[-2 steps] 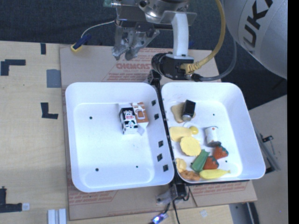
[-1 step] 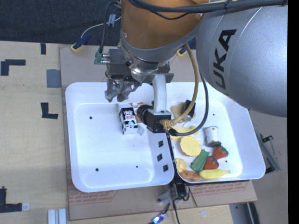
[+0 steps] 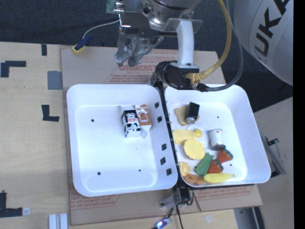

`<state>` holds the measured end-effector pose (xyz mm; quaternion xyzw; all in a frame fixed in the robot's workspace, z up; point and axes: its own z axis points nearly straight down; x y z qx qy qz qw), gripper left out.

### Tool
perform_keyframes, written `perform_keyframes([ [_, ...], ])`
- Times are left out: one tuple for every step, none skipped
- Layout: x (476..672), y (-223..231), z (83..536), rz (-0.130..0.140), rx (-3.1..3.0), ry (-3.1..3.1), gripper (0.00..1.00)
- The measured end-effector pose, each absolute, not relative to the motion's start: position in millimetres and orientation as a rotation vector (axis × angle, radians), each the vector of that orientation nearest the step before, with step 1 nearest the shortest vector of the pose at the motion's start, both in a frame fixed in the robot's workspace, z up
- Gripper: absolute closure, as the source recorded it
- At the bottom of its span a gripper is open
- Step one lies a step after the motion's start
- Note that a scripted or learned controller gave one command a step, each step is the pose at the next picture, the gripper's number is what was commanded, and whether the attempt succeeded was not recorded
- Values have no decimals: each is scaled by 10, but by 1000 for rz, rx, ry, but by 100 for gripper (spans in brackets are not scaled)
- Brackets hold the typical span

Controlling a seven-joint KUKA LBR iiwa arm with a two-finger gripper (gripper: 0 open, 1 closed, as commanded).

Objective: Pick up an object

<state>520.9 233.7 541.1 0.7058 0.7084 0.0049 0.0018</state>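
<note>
**Hovering past the far rim, with nothing picked yet**

The pincer (image 3: 129,56) hangs high over the cardboard sheet (image 3: 90,68) that lies on the tabletop (image 3: 28,142), just beyond the far edge of the left bin (image 3: 102,149). Whether it is released or clenched I cannot tell from this angle, and nothing hangs beneath it. By my reading the task is at its approach step, with no target reached.

The closest candidates are a cow-print carton (image 3: 131,123) and an orange carton (image 3: 144,115). They lie touching each other toward the far middle of the left bin, with bare floor all round them. The next move likely calls for travelling inward over the rim and lowering onto one of them. Because they touch, closing on one could nudge the other.

The right bin (image 3: 238,109) is more crowded. It holds a black cylinder (image 3: 192,111), a small white can (image 3: 216,137), yellow pieces (image 3: 193,149), a green pepper (image 3: 204,163) and a banana-like piece (image 3: 219,178), all packed near the divide between the bins. A grasp there would be harder, since neighbours press close.
</note>
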Motion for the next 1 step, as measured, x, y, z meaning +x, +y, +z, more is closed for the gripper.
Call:
perform_keyframes([
  [6736,2314,4935,4,2222,2215,100],
])
